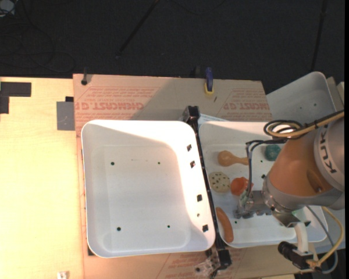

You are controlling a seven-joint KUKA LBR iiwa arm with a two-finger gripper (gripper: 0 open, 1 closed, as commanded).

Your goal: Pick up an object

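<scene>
The right bin holds several small objects: a tan spoon-shaped piece, a round speckled cookie, a red-orange ball, a teal object and an orange sausage-shaped piece by the bin's front left corner. My gripper hangs low over the right bin, just below and right of the red-orange ball. The arm's orange band covers much of the bin's right half. Nothing shows between the fingers from this angle.
The left bin sits beside the right one, with black clips along the shared rim. Both rest on brown cardboard on the pale wooden bench. Cables loop near the arm.
</scene>
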